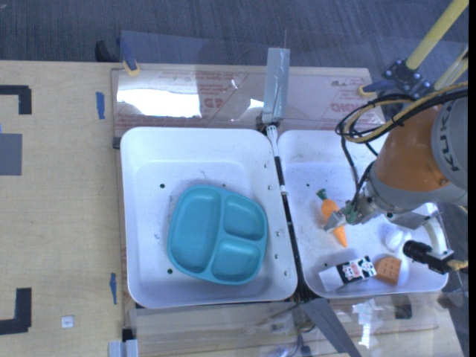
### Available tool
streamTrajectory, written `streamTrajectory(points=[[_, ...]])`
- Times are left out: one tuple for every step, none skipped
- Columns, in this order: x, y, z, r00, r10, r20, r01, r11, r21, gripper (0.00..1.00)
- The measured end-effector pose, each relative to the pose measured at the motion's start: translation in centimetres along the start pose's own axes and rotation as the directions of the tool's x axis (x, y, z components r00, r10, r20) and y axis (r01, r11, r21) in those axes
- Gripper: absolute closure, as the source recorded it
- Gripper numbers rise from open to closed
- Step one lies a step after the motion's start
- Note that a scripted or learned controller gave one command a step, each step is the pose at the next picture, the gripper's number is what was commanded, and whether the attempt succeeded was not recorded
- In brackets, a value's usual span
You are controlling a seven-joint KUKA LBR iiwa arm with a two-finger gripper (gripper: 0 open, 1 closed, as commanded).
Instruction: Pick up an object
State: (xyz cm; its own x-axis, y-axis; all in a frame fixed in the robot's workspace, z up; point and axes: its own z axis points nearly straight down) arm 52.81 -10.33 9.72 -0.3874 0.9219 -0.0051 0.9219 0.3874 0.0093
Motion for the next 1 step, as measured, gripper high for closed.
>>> streamTrajectory(points=[[0.88, 6.72, -8.78, 0.987, 0.161, -0.003, -0.161, 0.987, 0.006, 1.00]])
